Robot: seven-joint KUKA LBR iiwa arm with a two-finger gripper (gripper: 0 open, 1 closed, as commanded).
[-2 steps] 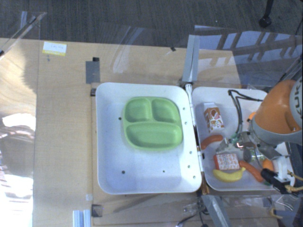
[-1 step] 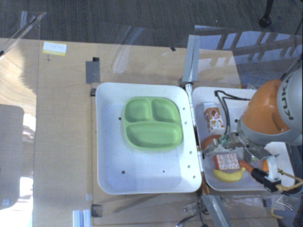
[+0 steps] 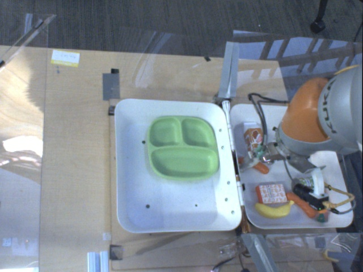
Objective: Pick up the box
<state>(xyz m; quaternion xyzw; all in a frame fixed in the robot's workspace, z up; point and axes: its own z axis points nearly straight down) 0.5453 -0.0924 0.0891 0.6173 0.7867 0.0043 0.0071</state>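
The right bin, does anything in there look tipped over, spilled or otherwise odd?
Nothing looks spilled or broken. The small red patterned box lies flat in the right white bin, slightly askew, beside the yellow banana. The can near the grey arm looks tilted.

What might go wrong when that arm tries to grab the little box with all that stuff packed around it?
The box lies right beside the banana, with a carrot close by, so the fingers may well catch or nudge those instead.

The gripper sits over other small items near a can, away from the box, so it could close on the wrong thing.

A loose black cable loops near the arm and might snag.
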